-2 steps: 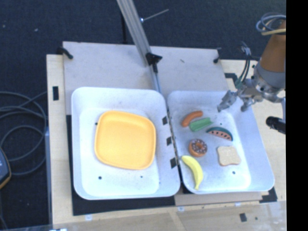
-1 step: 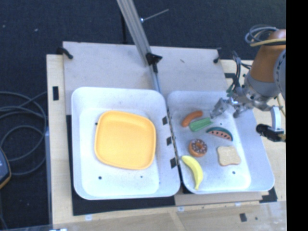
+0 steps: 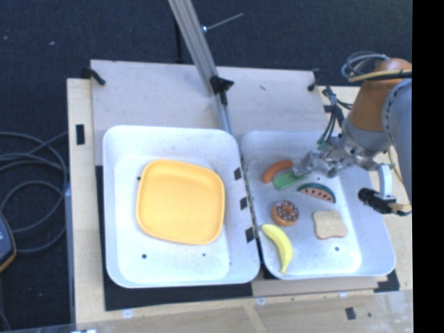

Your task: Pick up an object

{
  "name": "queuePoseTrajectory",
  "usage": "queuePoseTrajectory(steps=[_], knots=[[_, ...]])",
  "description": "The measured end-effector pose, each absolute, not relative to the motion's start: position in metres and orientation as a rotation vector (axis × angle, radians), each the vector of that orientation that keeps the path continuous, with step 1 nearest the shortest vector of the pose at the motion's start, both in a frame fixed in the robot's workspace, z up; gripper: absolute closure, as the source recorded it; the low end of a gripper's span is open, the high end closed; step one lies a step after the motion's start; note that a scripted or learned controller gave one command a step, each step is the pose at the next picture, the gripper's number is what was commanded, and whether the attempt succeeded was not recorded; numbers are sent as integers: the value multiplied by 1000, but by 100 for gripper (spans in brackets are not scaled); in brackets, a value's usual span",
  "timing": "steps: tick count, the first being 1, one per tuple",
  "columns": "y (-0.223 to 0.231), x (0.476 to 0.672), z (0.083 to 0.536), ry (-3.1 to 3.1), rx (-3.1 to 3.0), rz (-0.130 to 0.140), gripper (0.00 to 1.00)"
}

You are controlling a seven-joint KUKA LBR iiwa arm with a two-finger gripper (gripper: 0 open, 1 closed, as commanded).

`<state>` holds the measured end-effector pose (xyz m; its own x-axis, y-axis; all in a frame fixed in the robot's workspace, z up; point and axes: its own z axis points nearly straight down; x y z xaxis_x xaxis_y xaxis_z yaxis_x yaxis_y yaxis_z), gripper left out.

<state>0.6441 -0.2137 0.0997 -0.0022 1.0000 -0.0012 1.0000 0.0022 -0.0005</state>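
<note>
The gripper (image 3: pixel 310 164), whose grip I cannot tell, hangs low just beside the green toy (image 3: pixel 285 180) and hot dog (image 3: pixel 277 170), seemingly lined up to grasp one.

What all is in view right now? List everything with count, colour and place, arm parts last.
plate: 1, yellow-orange, left bin
left bin: 1, white, left half of bench
right bin: 1, white, right half of bench
sausage: 1, orange-red, right bin, upper left
green piece: 1, green, just below sausage
watermelon slice: 1, red and green, right bin, middle
donut: 1, brown, right bin, centre
bread slice: 1, tan, right of donut
banana: 1, yellow, right bin, lower left
arm: 1, grey with orange band, from right
end effector: 1, grey, beside green piece
</note>
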Motion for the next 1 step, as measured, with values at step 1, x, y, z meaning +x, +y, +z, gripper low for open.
queuePoseTrajectory(steps=[1], knots=[[-213, 646, 111, 2226, 2214, 0, 100]])
